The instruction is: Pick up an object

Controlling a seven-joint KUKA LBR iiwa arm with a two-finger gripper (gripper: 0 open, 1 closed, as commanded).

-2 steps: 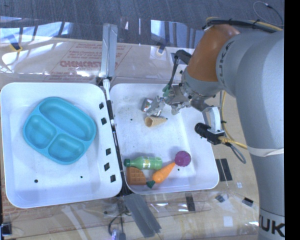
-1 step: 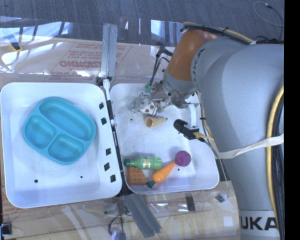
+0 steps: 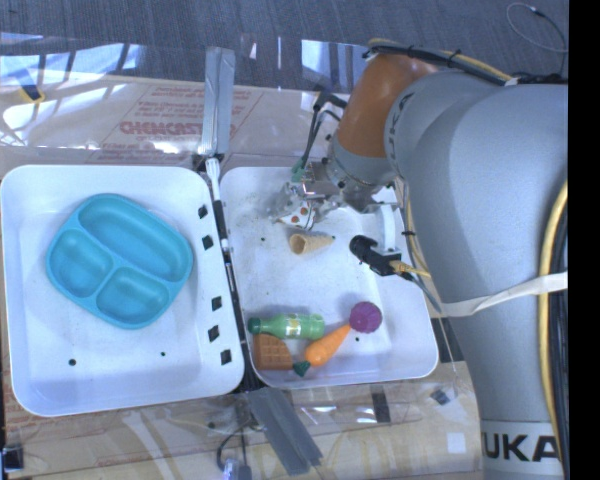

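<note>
My gripper (image 3: 300, 200) reaches down into the far end of the right bin (image 3: 412, 360), below the orange band (image 3: 375, 98) of the arm. A small white-and-red piece (image 3: 298, 214) sits right at its tip; I cannot tell if it is held. Just in front lies a tan ice-cream cone (image 3: 309, 241) on its side. Near the bin's front wall lie a green bottle (image 3: 287, 325), an orange carrot (image 3: 327, 346), a purple ball (image 3: 365, 316) and a brown waffle (image 3: 271, 351), all well apart from the gripper.
A blue divided plate (image 3: 120, 258) lies in the left bin (image 3: 20, 368). The bulky grey arm (image 3: 480, 218) overhangs the right bin's right side. A black part (image 3: 373, 253) hangs near the bin's right wall. A grey strip (image 3: 217, 98) runs behind the bins.
</note>
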